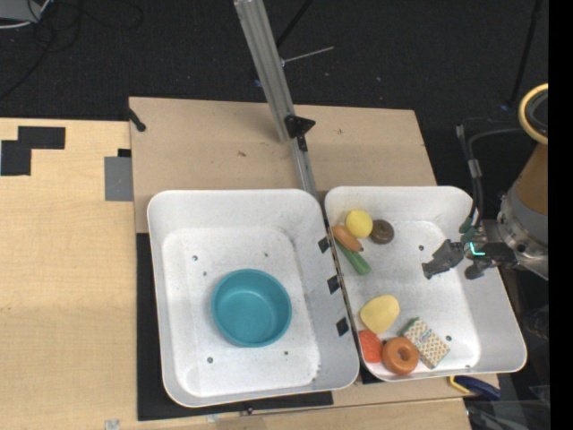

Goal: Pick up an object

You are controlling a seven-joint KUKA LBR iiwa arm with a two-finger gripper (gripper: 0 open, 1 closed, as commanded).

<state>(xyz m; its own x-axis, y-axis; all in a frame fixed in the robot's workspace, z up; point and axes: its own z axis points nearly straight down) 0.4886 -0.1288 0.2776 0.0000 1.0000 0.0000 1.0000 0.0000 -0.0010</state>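
Camera view has my pincer (455,264) over the right bin (488,343), near its right side, fingers spread and holding nothing. Below it lie a pale yellow rounded fruit (380,313), an orange ring (400,356) and a small patterned packet (426,342). Farther up sit a yellow ball (359,223) and a brown ring (382,232). A teal bowl (252,307) sits in the left bin (179,213).

A tan wooden surface (215,146) carries two shallow white bins side by side at its near edge: the left bin (179,231) and the right bin (430,200), their inner walls touching along the middle.
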